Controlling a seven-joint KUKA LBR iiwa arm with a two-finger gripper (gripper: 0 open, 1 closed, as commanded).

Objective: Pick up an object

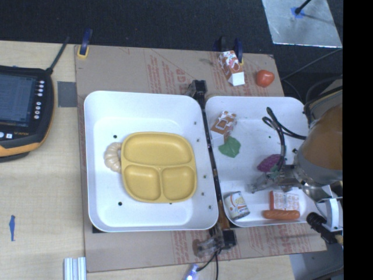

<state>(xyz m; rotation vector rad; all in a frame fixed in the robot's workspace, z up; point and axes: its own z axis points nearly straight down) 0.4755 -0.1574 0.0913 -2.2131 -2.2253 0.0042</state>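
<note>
My gripper (269,182) is low over the right bin (250,107), just below a purple object (269,163) and above a red-and-white packet (284,201). The arm's orange band (326,142) and black cables hang over the bin's right side. A sausage (281,215) lies along the front wall, with a small can (236,205) at the front left. A green piece (229,147) and a small printed carton (224,123) lie in the left part. Nothing shows in the gripper's grasp.
The left bin (105,112) holds a yellow divided plate (158,165) with a beige roll (112,156) beside it. Behind the bins on the cardboard stand another small carton (232,67) and a red tomato (264,77). A control pendant (20,109) lies at far left.
</note>
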